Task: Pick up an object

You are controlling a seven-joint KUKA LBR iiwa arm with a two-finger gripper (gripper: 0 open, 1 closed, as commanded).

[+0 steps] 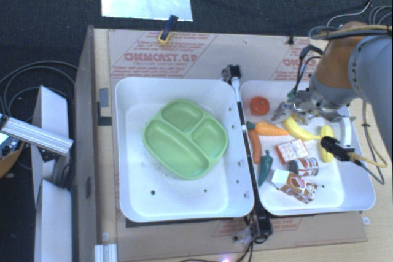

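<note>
Gripper (pixel 293 108) state: cannot tell. Banana (pixel 299 129) lies just below gripper, carrot (pixel 271 129) beside; you descend centred on banana, avoid neighbours.

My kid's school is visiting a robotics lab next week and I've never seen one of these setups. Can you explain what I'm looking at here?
This is one picture, taken by a fixed camera above a bench, looking down at a slant. The grey and orange shape at the right is a robot arm; its gripper, a two-finger hand, hangs low over the right white bin. That bin holds toy food: a red tomato, an orange carrot, a yellow banana, a green pepper and some small printed packets. The left white bin holds a green divided plate. The arm's job is to pick something up. I can't tell whether the gripper has anything yet.
</note>
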